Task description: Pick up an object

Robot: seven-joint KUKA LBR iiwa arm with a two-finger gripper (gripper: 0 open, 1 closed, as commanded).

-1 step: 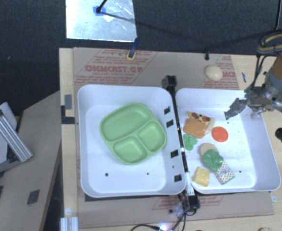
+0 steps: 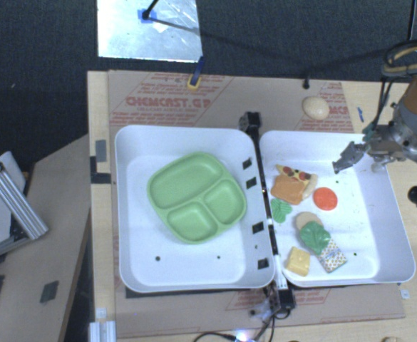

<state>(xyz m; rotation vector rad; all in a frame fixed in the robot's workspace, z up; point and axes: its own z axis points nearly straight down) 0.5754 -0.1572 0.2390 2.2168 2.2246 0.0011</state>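
I see my arm [image 2: 415, 112] reaching in from the right, with the gripper [image 2: 345, 159] hanging over the top of the right bin [image 2: 393, 219]; I cannot tell its state. The toy foods lie near that bin's left side, well apart from the gripper. I count two bins, one green plate [image 2: 196, 197] in the left bin [image 2: 133, 155], and about seven toy foods, among them one pizza slice [image 2: 292, 184] and one orange disc [image 2: 326, 199].

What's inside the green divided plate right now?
Nothing shows in the green divided plate; its three compartments look bare. The bin floor beneath it is covered, so anything under there can't be seen.
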